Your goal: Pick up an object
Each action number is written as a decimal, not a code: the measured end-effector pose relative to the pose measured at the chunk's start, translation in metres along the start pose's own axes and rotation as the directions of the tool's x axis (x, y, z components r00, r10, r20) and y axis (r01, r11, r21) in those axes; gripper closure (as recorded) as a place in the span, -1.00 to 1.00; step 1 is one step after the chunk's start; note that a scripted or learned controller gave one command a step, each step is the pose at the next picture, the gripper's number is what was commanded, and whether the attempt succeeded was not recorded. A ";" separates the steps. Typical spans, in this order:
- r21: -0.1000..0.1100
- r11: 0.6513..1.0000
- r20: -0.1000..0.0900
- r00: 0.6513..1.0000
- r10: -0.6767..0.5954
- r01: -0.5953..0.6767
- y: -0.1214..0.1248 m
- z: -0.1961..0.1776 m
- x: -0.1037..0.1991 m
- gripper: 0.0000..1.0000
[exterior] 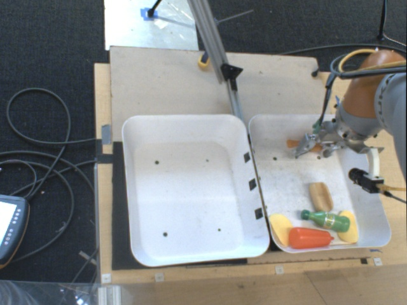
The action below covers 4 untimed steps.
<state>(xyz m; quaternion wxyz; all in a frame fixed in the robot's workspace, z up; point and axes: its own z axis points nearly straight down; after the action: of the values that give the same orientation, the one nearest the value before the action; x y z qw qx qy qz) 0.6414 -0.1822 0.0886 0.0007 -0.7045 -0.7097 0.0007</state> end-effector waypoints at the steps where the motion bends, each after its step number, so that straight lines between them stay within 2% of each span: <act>1: -0.007 1.000 0.001 1.000 -0.003 0.003 0.002 -0.014 0.000 1.00; 4: -0.010 1.000 0.002 1.000 0.000 0.000 0.018 -0.152 0.003 1.00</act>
<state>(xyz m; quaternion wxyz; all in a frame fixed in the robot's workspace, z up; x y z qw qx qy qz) 0.6599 -0.1791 0.2407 -0.0038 -0.7046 -0.7096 -0.0022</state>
